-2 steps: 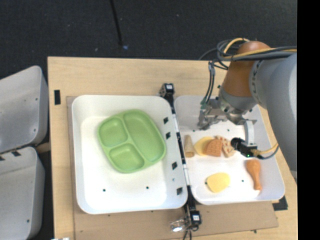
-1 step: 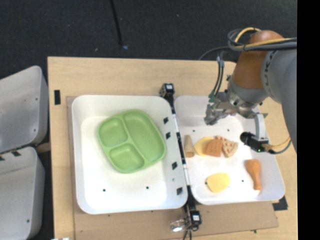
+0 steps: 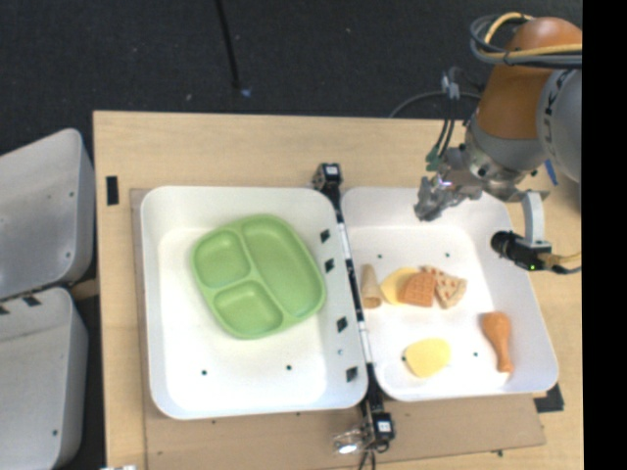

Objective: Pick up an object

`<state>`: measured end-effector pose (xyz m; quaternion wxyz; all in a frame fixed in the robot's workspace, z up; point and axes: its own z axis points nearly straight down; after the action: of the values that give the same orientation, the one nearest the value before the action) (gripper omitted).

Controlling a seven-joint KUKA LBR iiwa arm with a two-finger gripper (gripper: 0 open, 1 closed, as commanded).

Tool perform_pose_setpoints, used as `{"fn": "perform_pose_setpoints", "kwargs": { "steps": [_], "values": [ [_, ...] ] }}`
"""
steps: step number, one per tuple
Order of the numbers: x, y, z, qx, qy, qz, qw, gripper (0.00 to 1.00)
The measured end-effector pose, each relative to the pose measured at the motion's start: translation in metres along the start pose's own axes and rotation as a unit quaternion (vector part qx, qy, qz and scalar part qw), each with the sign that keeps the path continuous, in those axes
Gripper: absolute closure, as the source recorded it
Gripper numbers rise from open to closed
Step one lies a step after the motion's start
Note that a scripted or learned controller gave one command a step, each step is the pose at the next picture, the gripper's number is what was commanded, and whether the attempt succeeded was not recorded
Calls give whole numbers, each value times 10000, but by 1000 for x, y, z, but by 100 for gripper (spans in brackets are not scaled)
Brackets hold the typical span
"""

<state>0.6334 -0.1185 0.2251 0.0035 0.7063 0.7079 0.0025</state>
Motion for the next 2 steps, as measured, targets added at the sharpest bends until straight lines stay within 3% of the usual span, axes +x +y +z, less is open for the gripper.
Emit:
{"fn": "perform_pose_setpoints", "kwargs": {
  "steps": [1,2],
  "values": [
    [-1,1,-23,26,4,-4,10000,100],
    [54,-10,-25,41,10,-20,10000,100]
  ]
}}
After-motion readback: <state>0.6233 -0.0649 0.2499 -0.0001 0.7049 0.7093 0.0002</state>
